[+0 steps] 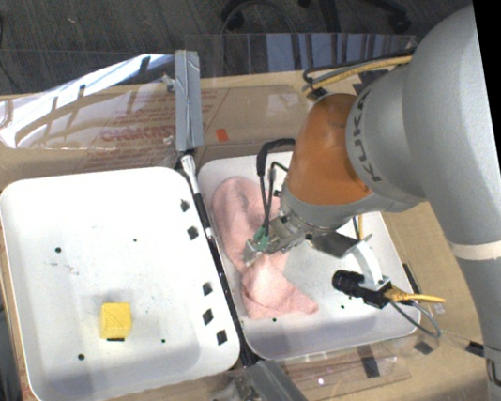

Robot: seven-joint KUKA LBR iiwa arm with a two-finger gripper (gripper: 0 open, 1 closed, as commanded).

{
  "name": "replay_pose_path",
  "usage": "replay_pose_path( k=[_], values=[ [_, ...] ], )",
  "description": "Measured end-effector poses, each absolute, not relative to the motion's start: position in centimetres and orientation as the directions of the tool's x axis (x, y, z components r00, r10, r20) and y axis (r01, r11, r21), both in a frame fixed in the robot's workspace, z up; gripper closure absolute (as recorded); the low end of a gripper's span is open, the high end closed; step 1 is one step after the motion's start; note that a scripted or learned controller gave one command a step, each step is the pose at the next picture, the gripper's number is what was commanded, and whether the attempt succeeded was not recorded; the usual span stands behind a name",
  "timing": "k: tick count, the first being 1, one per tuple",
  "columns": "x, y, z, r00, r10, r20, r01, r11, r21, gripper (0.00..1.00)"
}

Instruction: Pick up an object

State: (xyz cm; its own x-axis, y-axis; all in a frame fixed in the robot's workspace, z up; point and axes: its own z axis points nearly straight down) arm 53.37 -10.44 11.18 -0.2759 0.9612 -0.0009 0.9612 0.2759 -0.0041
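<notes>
Hand (260,244) down in right bin (384,315), sitting on pink cloth (250,242), can't tell if clamped or apart; yellow block (116,320) alone in left bin (35,221).

- Left shallow white plastic bin (35,221): mostly open floor; small yellow foam block (116,320) sits near front-left.
- Right shallow white plastic bin (334,328): crowded w/ crumpled pink cloth (250,242) and bulky grey arm w/ orange band (383,139) overhead.
</notes>
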Motion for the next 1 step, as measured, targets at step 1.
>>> replay_pose_path(
  k=[1],
  values=[
    [60.78, -8.86, 19.19, -0.314, 0.949, 0.001, 0.949, 0.314, -0.002, 1.0]
  ],
)
